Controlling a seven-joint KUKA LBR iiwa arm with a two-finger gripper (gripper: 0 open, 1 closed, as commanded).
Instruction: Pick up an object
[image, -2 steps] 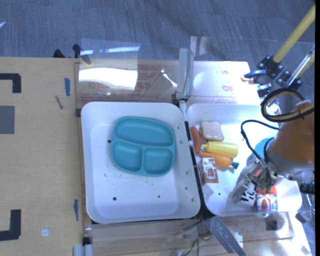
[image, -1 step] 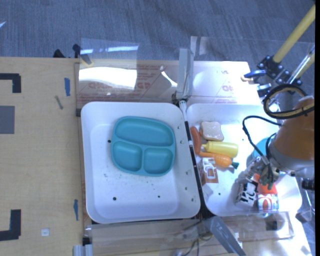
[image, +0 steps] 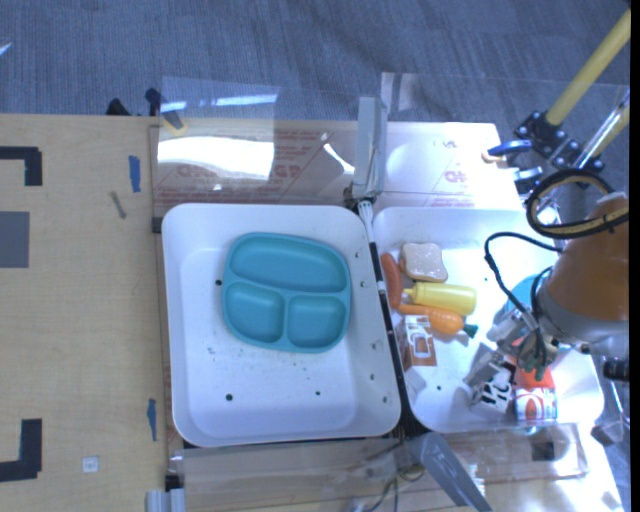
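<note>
Lying along the right bin's (image: 455, 225) 9 o'clock wall, your candidates are a toast slice (image: 425, 262), yellow bottle (image: 445, 296), carrot (image: 441, 321) and small carton (image: 419, 344). Your pincer (image: 497, 378) hangs low at the bin's 5 o'clock, beside a red-and-white can (image: 536, 404); you cannot tell its state. The left bin (image: 190, 300) holds a teal divided tray (image: 287, 291).

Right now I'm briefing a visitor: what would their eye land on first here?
The teal divided tray sits alone in the left bin. In the right bin, toy food clusters by the divider: bread slice, yellow bottle, carrot. The arm's gripper hangs low beside them.
</note>
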